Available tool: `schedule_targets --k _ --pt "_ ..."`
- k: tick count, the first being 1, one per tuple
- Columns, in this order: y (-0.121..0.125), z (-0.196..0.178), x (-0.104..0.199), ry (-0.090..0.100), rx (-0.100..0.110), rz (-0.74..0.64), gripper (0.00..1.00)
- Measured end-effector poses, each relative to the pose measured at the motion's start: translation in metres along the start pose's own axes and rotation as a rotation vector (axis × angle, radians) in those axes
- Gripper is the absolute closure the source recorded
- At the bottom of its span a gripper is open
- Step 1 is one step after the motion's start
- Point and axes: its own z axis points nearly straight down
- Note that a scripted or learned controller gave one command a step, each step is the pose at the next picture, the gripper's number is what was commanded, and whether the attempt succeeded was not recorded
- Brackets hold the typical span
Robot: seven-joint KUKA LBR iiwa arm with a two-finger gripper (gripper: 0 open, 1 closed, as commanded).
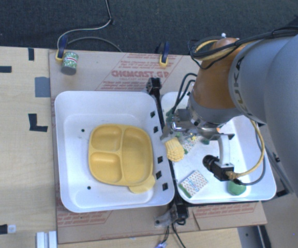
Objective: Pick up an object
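Note:
My gripper [181, 132] hangs low over the left part of the right bin [252, 138], under the orange wrist band. Just below it lies a yellow corn-like piece [174, 150], close to the gripper; I cannot tell whether they touch. A small speckled item [189, 143] peeks out beside the gripper. Nearer the front lie a flat patterned pad [193, 182] and a green object [237, 188]. The arm hides the back of this bin.
The left bin [69, 112] holds a yellow divided plate [120, 154] with a small yellow piece [141, 187] at its front corner. A divider with black clips [159, 133] separates the bins. A small can [70, 62] stands on the bench at back left.

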Motion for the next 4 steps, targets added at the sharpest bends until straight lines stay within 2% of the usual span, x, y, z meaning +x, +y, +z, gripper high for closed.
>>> schedule_targets --k 1,2,3,4 --pt "-0.043 0.035 0.026 0.000 0.003 0.001 1.00" --pt "0.000 0.035 0.075 -0.001 0.002 0.000 1.00" --pt "-0.037 -0.014 0.020 -0.002 0.001 0.002 1.00" --pt "-0.034 0.035 0.078 -0.001 0.004 0.000 1.00"
